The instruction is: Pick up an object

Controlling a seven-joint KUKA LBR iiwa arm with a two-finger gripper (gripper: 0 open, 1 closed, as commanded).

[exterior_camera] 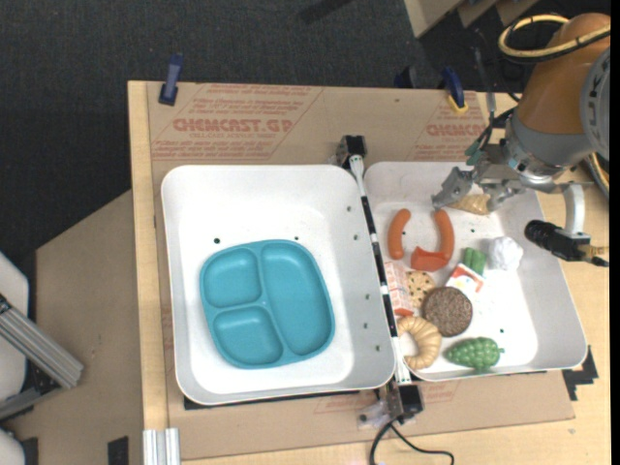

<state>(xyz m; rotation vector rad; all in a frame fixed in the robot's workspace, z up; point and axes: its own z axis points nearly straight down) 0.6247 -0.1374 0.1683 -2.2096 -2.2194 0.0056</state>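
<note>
Gripper (475,194): over right bin (552,342), fingers spread around a tan item (474,203); grasp uncertain. Left bin (184,201): tray (266,301).

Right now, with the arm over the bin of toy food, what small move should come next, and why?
Probably a short descent. The gripper sits over a pale tan item at the right bin's far end, and nothing shows as lifted, so lowering around it looks sensible.

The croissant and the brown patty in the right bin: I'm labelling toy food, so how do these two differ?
The croissant is tan and curved with ridged segments; the brown patty is a dark, speckled round disc. The croissant lies against the bin's left wall near the front corner; the patty sits further in, just above and right of it. The patty looks wider and flatter, the croissant narrower and longer. Both lie in the right bin, touching or nearly so.
</note>
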